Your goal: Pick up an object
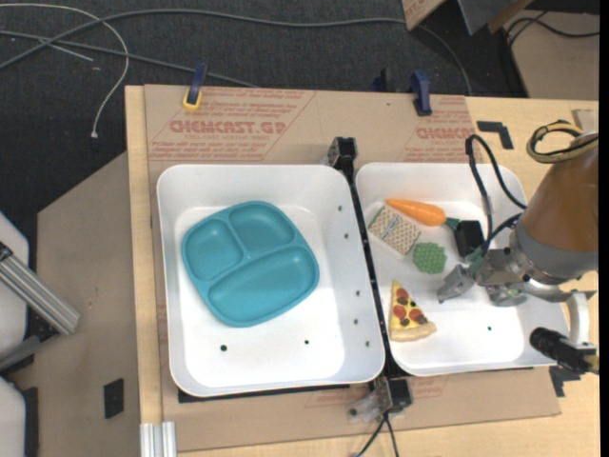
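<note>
**Visitor:** Looking down at the surface (285,112), what do you see?

**Onlooker:** Two shallow white bins side by side. The left bin (176,255) holds a teal divided plate (249,262). The right bin (504,346) holds the small things: a toy carrot (416,211) at the top, a speckled wedge like cheese or bread (394,229) just below it, a green round piece (429,257) beside that, and a pizza slice (408,313) near the bin's left wall.

**Visitor:** And the arm?

**Onlooker:** It reaches in from the right, and its end effector (466,279) sits low over the right bin, just beside the green piece. Its fingers look parted, though the view is dim there, and nothing lies between them.

**Visitor:** So how far along is it?

**Onlooker:** Early, I'd judge. Every object rests on the bin floor; grasping and lifting are left.
</note>
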Robot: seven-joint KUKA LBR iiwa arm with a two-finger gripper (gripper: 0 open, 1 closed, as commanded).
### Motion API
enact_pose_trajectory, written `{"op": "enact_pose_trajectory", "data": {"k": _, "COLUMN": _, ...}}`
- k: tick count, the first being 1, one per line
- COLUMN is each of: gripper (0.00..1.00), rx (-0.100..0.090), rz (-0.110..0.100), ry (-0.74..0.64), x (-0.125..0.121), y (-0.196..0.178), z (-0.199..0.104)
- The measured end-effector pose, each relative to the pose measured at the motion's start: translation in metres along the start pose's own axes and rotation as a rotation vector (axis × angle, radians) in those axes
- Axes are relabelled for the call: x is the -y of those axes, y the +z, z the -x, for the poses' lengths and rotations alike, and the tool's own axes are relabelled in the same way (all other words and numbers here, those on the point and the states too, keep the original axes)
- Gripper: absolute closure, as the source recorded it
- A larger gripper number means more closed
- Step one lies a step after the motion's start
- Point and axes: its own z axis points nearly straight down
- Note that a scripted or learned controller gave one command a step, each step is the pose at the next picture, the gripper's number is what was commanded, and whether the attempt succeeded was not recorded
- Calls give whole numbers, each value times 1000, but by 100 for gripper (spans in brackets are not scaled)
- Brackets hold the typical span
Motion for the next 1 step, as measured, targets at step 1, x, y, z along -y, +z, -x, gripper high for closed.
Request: {"op": "enact_pose_trajectory", "data": {"k": 1, "gripper": 0, "rx": 0, "rz": 3, "ry": 1, "x": 0, "y": 51, "z": -1}}
